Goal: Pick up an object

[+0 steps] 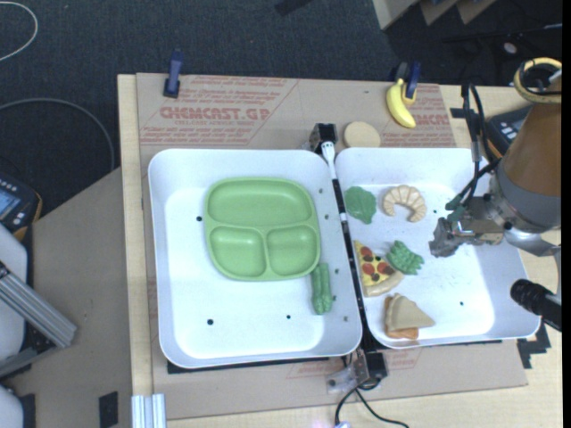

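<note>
My gripper (pixel 443 244) hangs over the right bin (pixel 464 288), right of the toy food. Left of it lie a small green broccoli piece (pixel 406 259), a pizza slice (pixel 376 269) and a croissant (pixel 405 202). A green leafy piece (pixel 360 204) sits near the bin's left wall, and a sandwich wedge (pixel 405 316) lies at the front. Nothing shows between the fingers.
The left bin (pixel 178 310) holds a green divided plate (pixel 263 228) and a green pickle (pixel 320 290) by its right wall. Behind the bins on the board rest a banana (pixel 401 106) and a tan round piece (pixel 361 135). The arm fills the right edge.
</note>
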You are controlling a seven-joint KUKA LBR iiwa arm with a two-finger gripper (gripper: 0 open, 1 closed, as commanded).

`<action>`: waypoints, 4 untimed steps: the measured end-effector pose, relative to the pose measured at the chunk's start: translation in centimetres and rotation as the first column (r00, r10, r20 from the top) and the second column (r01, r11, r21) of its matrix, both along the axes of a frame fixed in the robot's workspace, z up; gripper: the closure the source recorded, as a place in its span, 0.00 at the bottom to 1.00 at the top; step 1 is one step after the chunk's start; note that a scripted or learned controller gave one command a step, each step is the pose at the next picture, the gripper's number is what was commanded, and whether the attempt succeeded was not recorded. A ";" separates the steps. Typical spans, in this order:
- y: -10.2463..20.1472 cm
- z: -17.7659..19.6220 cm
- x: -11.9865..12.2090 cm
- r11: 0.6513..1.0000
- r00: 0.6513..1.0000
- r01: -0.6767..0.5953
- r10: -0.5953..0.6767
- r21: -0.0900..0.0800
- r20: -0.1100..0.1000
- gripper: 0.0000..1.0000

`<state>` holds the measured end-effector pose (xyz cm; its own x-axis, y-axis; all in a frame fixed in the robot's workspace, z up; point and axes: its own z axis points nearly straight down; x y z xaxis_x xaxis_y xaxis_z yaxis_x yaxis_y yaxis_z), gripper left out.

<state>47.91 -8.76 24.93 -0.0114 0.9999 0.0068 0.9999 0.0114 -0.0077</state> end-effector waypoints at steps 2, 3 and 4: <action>4.5 5.6 0.2 1.000 1.000 0.017 -0.017 -0.009 0.013 1.00; 8.9 3.3 0.0 1.000 1.000 0.007 -0.007 -0.005 0.004 1.00; 15.3 6.6 0.1 1.000 1.000 0.004 -0.004 -0.005 0.012 1.00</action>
